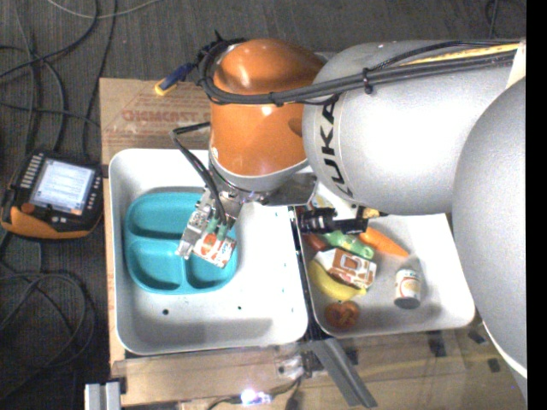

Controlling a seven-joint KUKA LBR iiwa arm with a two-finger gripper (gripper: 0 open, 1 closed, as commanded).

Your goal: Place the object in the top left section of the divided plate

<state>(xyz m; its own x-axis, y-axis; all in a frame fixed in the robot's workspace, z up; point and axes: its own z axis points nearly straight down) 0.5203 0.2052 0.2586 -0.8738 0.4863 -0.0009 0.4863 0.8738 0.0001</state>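
At the near edge of the right bin [444, 319] lies a dark reddish-brown round item [343, 315], and just beyond it a banana [329, 285] curves under a small orange-and-white packet [352, 267]. To their right stands a small white bottle [409, 286]. Farther back in that bin lie a carrot [383, 244] and a black marker-like object [329, 221].

The left bin [248, 314] holds a teal divided plate [154, 229] towards its left side, the near half of the bin floor bare. Over the plate's right near section hangs the gripper [203, 237], pointing down and left. Between its fingers sits a small orange-and-white carton [215, 248], so the jaws are closed narrowly on it, above the plate's right edge rather than its far left section.

Behind the gripper rises the orange wrist band [256, 109] and the grey arm [410, 126]. Far left on the floor rests a teach pendant [55, 193], and beyond the bins lies a cardboard sheet [154, 114].
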